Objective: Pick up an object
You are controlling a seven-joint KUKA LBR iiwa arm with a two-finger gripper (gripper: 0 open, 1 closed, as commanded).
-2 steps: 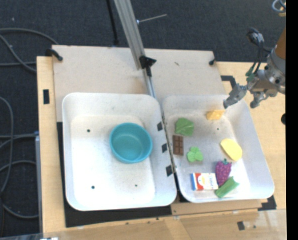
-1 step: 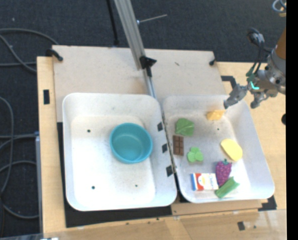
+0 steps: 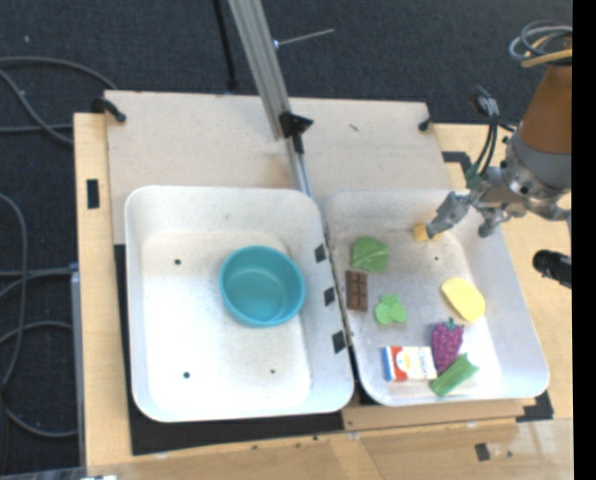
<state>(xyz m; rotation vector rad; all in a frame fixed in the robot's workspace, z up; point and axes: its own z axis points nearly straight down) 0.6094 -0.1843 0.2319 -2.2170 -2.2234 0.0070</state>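
The right bin [image 3: 498, 268] holds several toy foods: a light green leaf [image 3: 369, 255], a brown chocolate bar [image 3: 356, 290], a small green broccoli piece [image 3: 389, 312], a yellow lemon-like piece [image 3: 462, 299], purple grapes [image 3: 446, 341], a green pod [image 3: 454, 376] and a white, red and blue carton [image 3: 408, 364]. A small orange-yellow piece [image 3: 419, 232] lies near the bin's back. My gripper [image 3: 465, 224] hovers over the bin's back right corner, open, with its fingers spread. Its left fingertip is right beside the orange-yellow piece. Nothing sits between the fingers.
A teal bowl [image 3: 263, 285] stands in the left bin [image 3: 168, 368]. A slanted metal rail [image 3: 268, 58] crosses the back of the bench down to the gap between the bins. Cables lie on the dark floor at the left.
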